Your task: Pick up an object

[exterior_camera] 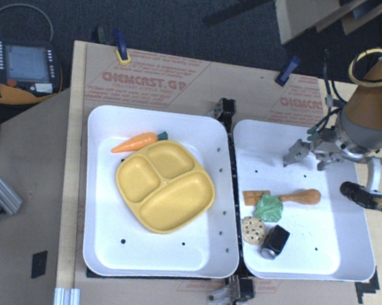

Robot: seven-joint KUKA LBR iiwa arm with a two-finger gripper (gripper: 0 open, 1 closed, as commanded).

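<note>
My gripper [310, 157] hangs over the far part of the right bin [316, 257], open, with nothing between its fingers. Nearer the camera in that bin lie a tan wooden piece [295, 196], a green crumpled item [268, 208], a speckled cookie [253, 229] and a small black block [275, 240], all clustered toward the bin's left side. The gripper is apart from them, above and to their right. In the left bin [97, 240] a yellow divided plate [165, 186] sits with an orange carrot [135, 142] at its far left edge.
Both bins rest on a cardboard sheet [186, 82] held by clips at the far edge. A black bracket [225, 108] stands between the bins at the back. A handheld control pendant [23, 69] lies off the bench at the far left.
</note>
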